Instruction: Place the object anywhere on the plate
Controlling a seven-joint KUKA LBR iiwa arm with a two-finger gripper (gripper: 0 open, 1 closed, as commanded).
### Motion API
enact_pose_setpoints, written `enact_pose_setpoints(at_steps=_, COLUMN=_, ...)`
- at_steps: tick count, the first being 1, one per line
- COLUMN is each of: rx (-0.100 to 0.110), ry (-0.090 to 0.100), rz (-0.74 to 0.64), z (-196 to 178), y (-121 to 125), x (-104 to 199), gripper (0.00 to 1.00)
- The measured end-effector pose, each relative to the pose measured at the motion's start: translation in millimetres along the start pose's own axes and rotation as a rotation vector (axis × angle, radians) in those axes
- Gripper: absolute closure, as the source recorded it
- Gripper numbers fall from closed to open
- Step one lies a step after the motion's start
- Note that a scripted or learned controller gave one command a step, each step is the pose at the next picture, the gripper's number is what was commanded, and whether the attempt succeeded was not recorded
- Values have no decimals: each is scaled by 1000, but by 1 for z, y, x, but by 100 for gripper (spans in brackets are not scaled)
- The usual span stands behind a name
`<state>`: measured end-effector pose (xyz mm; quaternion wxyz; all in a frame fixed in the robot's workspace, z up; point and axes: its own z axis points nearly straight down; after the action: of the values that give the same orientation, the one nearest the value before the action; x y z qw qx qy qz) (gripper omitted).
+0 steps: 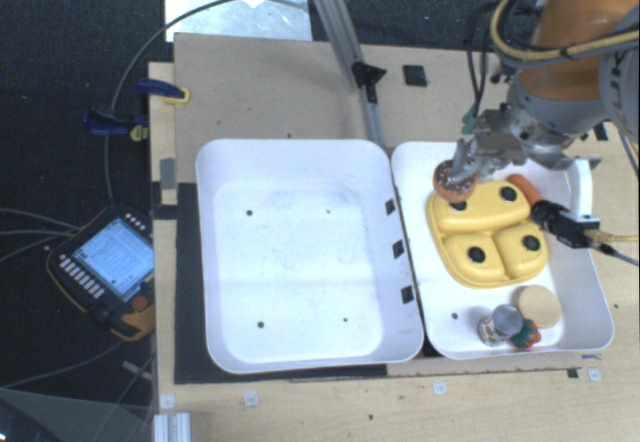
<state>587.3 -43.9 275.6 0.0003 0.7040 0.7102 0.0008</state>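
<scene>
Camera view: a brown doughnut [453, 181] is seen directly beneath the gripper [462, 170], over the yellow plate [487, 235]; grip cannot be told.

Tan bench [280, 80] bearing two white bins [295, 250], side by side.

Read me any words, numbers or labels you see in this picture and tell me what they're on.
No text can be read.
Handheld controller left of the bins: its lit screen shows content, too small and blurred to read.
Yellow plate, brown object by the gripper, small items in the right bin: no readable markings.
</scene>
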Motion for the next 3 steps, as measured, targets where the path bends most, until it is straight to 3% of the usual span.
enact_pose_setpoints(at_steps=2, rx=1, ry=1, rz=-2, z=7, y=-21, x=110, gripper=100)
enact_pose_setpoints(at_steps=3, rx=3, ry=1, rz=-1, z=35, y=-26, x=159, gripper=100)
